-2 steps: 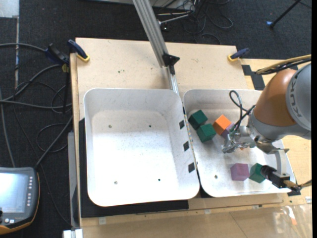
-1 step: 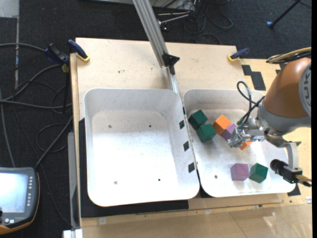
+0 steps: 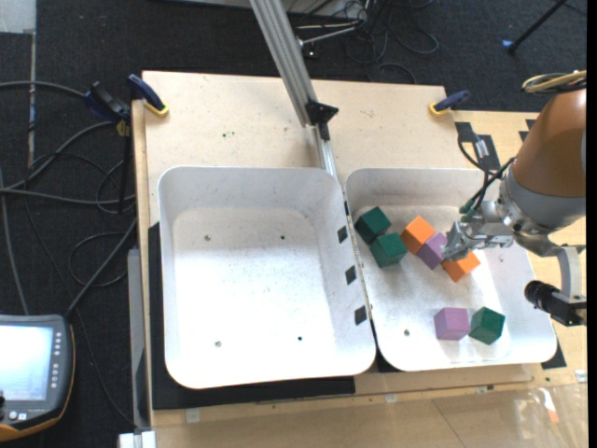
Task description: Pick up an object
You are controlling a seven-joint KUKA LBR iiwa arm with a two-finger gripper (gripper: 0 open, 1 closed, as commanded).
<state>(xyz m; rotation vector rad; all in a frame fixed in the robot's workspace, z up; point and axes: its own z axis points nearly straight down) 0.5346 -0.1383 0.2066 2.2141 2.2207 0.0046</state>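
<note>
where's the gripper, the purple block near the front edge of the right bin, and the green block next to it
gripper point(image 3: 458, 247), camera view, between its fingertips
purple block point(image 3: 451, 323), camera view, its top face
green block point(image 3: 487, 325), camera view, its top face

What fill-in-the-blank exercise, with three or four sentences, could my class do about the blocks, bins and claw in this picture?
1. All the blocks lie in the ____ bin.
2. The claw is down among the blocks, beside an ____ block.
3. The number of green blocks in the bin is ____.
4. In the near corner, a purple block sits beside a ____ block.

Missing words: right; orange; three; green
</note>
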